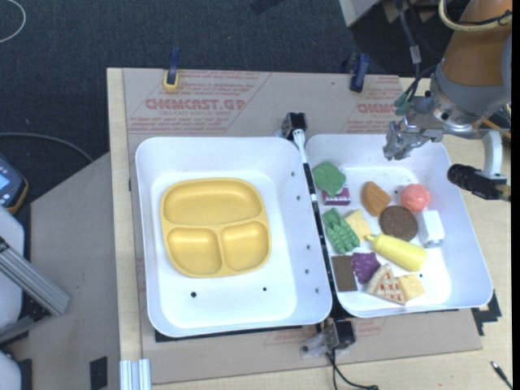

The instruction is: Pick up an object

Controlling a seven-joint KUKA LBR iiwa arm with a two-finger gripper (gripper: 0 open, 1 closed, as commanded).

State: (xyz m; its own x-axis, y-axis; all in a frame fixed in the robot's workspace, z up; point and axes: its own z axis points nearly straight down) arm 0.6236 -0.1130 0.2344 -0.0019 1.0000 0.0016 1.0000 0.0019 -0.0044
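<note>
My gripper [398, 149] hangs over the back edge of the right bin [467, 279], above bare white floor, with nothing visible between its fingers. Below it lies a heap of toy food: a green leafy piece [329, 175], an orange bread roll [374, 197], a pink-red ball [415, 197], a brown round patty [398, 223], a yellow squeeze bottle [398, 251], a green ridged piece [340, 229], purple grapes [365, 265] and a waffle slice [387, 284]. The nearest item, the roll, lies a little in front and to the left of the fingers.
The left bin [150, 218] holds a yellow three-compartment plate [214, 223]. A black clip [293, 123] sits at the back where the bins meet. Blue clamps [358, 70] hold the cardboard at the back. A black fixture [475, 179] juts in at the right.
</note>
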